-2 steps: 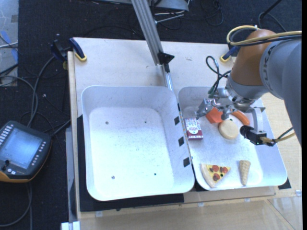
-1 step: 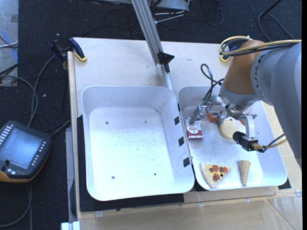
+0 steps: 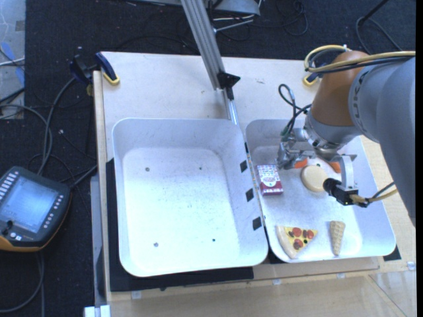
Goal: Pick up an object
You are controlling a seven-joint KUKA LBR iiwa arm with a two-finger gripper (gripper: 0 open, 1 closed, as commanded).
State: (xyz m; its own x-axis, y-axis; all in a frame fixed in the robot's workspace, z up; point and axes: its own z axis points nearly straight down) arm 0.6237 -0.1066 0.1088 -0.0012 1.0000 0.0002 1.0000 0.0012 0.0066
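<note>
Camera view: in the right bin (image 3: 370, 233), the gripper (image 3: 289, 156) hangs low just above a small red carton (image 3: 269, 179); whether it is open or holding anything cannot be told (its tip is too small). The carton lies just toward the bench's front edge from it, long axis running front-to-back.

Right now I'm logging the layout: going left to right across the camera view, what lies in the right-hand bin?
Small pink carton → pizza slice → ice cream cone. The round cream item under the arm overlaps, so it's left out.
</note>
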